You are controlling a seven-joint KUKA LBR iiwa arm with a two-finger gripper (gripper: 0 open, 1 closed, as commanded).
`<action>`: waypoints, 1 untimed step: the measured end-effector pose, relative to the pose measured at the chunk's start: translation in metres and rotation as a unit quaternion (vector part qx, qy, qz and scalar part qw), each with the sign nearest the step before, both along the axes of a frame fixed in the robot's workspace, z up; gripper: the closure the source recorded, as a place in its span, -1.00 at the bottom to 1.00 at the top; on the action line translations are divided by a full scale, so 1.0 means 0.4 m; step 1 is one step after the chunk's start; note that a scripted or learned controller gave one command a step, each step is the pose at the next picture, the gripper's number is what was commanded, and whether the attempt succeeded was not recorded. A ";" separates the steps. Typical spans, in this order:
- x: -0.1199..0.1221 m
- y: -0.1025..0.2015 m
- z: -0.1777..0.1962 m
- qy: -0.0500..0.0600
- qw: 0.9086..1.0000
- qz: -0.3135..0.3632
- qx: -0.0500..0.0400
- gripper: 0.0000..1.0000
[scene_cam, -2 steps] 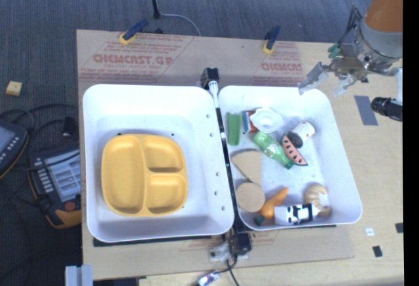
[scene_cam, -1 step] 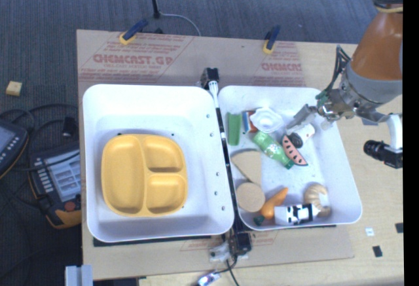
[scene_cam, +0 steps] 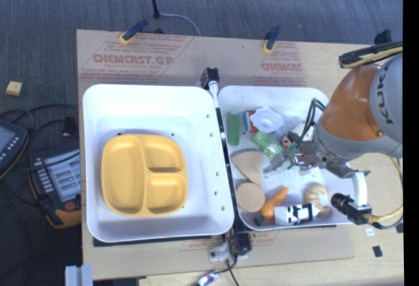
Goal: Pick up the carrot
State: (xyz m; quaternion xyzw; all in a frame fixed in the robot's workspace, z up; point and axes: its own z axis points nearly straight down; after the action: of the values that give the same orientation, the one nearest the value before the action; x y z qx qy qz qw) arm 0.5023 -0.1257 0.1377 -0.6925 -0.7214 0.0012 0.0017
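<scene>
The carrot (scene_cam: 275, 199) is small and orange with a green tip. It lies slantwise near the front of the right bin (scene_cam: 226, 147), between a tan round disc (scene_cam: 250, 197) and a white-and-black toy (scene_cam: 294, 214). My gripper (scene_cam: 287, 159) hangs over the middle of that bin, a little behind and to the right of the carrot and apart from it. The grey and orange arm reaches in from the right and hides part of the bin's right side.
Around the carrot lie a tan flat piece (scene_cam: 245, 163), a green bottle (scene_cam: 267, 143), a white crumpled item (scene_cam: 265, 120), a green stick (scene_cam: 234, 127) and a beige lump (scene_cam: 315, 194). The left bin (scene_cam: 91, 121) holds a yellow divided plate (scene_cam: 144, 172).
</scene>
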 end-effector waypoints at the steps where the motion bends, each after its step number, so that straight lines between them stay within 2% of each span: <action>1: -0.041 -0.013 -0.123 -0.005 0.998 0.066 -0.001 -1.00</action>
State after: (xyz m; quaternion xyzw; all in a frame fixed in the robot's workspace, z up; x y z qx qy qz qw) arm 0.4859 -0.1309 0.0886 -0.6431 -0.7658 -0.0016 -0.0024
